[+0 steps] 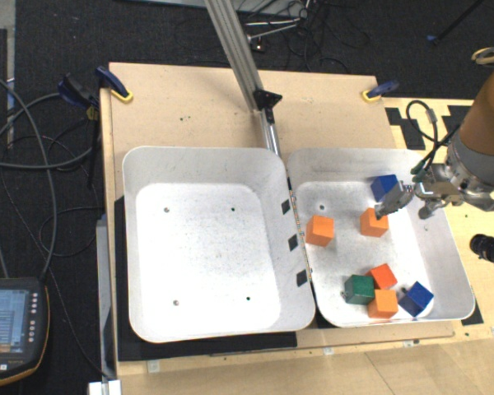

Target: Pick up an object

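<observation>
Nothing lifted yet: the tool [405,201], fingers spread, hangs over the orange block [373,222] in the right bin [445,245].

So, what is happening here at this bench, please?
A grey robot arm reaches in from the right over the right bin. Its gripper sits low by an orange block and a blue block near the back of that bin, but no block is visibly between its fingers. Another orange block lies near the divider. At the front, a green block, two more orange ones and another blue one are bunched together. The left bin sits beside it.
</observation>
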Controlling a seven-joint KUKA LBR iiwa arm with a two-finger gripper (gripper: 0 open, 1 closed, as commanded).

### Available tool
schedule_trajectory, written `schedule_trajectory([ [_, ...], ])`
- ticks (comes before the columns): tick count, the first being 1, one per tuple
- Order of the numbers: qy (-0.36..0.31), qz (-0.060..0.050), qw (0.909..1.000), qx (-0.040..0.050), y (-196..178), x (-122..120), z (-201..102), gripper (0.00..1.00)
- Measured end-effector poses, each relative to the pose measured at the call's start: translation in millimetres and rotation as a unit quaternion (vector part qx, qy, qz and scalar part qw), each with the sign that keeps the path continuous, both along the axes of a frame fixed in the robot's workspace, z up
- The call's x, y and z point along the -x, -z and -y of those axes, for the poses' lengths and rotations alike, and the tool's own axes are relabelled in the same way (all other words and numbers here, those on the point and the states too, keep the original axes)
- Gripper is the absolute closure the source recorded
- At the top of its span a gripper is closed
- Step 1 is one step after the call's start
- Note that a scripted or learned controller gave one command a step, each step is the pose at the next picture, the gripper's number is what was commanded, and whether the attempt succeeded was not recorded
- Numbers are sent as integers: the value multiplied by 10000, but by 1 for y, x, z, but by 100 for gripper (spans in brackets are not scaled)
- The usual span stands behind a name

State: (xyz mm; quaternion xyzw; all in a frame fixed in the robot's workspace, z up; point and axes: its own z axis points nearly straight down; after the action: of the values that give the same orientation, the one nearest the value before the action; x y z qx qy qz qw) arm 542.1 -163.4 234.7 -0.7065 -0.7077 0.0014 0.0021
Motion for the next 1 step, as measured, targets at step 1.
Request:
schedule_trajectory([
  [1, 6, 24, 10000, 6, -3, -1, 0, 0],
])
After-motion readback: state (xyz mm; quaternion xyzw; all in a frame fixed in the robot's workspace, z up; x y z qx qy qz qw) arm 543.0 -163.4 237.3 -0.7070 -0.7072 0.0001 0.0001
